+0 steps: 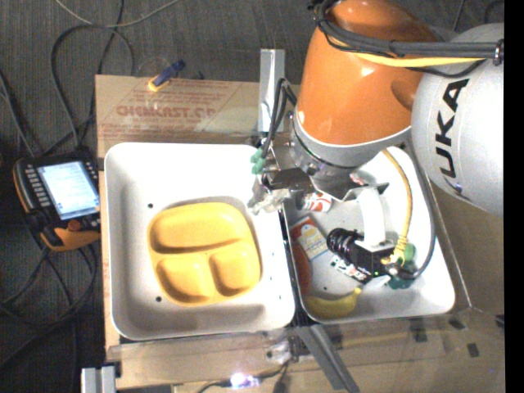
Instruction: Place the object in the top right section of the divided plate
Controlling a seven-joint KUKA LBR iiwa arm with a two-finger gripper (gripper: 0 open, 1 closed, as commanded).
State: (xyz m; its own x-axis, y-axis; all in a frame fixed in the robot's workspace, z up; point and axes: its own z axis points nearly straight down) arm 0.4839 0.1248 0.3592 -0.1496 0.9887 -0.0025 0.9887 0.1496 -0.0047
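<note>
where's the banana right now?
In the camera view the banana lies in the right bin, against its near wall at the left corner, just below the red-labelled packet and well clear of the yellow divided plate in the left bin.

We see two white bins of smooth plastic with a soft sheen, the left bin (119,219) and the right bin (438,289). In the left bin's middle lies a yellow divided plate (205,250) of smooth, glossy plastic. Near the right bin's front edge rests a banana (334,304) with a matt yellow skin. Behind the bins lies a flat sheet of brown cardboard (176,117), matt and printed. The arm's orange band (356,72) is glossy, catching light; its grey shell (467,129) looks smooth and satin.
</note>
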